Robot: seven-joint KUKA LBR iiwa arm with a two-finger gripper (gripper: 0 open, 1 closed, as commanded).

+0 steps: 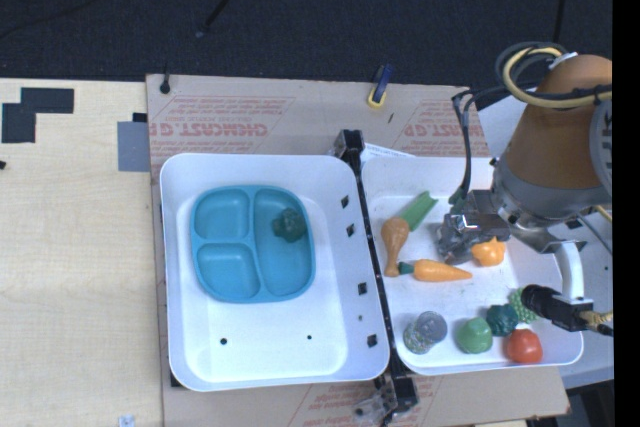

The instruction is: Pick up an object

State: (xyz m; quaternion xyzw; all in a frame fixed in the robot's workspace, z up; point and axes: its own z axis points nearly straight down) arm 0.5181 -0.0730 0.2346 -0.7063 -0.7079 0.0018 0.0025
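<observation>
Down in the right white plastic bin (575, 340), the metal two-finger jaws (458, 237) sit low among the toys; whether they are open or closed, I cannot tell, and nothing shows clearly between them. Just below them lies an orange plastic carrot with a green stalk (432, 270), just right a small orange-yellow fruit (488, 253), and to the left a tan drumstick-shaped toy (395, 237) beside a green bar-shaped piece (418, 210).

The carrot looks the nearest candidate. A good grasp would likely span its narrow width, not its length, and drop straight so the fruit is not nudged.

Room is tight here: the black divider (365, 245) between bins stands near on the left. A clear round lid (425, 330), green ball (474, 335), dark green broccoli-like toy (502, 318) and red tomato (523, 346) crowd the near rim.

The left bin (260, 355) holds a blue sectioned tray (225, 265) with a dark green lump (290, 226).
</observation>
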